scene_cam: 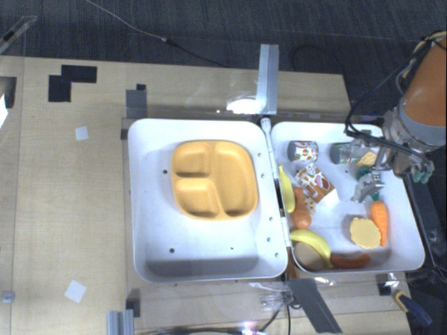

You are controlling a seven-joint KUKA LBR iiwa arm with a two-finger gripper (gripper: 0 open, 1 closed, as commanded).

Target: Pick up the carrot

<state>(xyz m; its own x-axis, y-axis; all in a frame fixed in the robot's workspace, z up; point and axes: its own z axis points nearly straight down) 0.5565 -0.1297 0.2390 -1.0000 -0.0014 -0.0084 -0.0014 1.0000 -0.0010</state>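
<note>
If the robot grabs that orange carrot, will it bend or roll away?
The carrot looks like smooth, hard toy food, so it probably stays stiff. Its round, tapered shape could roll or slip if pinched off-centre. It lies against a yellow round piece, which may stop it rolling that way.

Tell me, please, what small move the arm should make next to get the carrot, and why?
Probably a short shift toward the near edge of the right bin, then straight down. The gripper hangs just above the carrot's top end rather than over its middle. The carrot lies along the bin's right side beside a round yellow piece, so centring first should help avoid catching that neighbour.
</note>
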